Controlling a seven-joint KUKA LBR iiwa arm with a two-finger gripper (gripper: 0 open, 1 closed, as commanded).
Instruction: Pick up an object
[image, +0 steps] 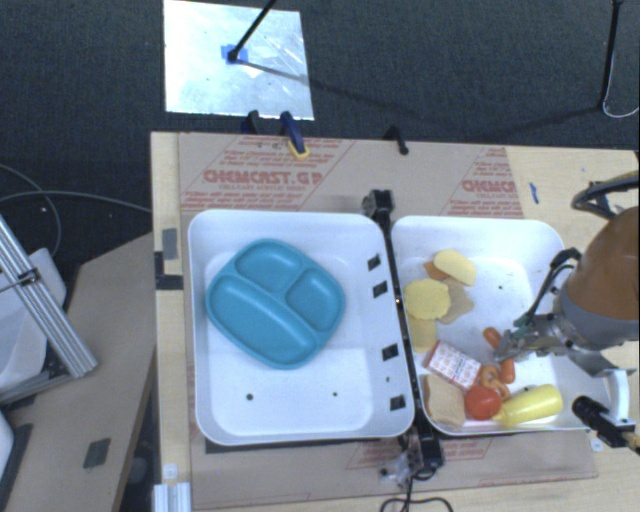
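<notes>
The right bin (520, 245) holds several toy foods. A yellow wedge (455, 267) and a yellow round slice (427, 298) lie at its back left. A red and white box (454, 365), a red tomato (482, 402), a yellow oblong piece (530, 403) and small orange pieces (494, 374) crowd its front. My gripper (507, 346) reaches in from the right and hangs low over the orange pieces, just right of the box. I see nothing held in it.
The left bin (225, 400) carries a blue divided plate (275, 302). A black divider with clips (392, 300) runs between the bins. The arm's grey and orange body (605, 290) covers the right bin's right side. Cardboard lies under both bins.
</notes>
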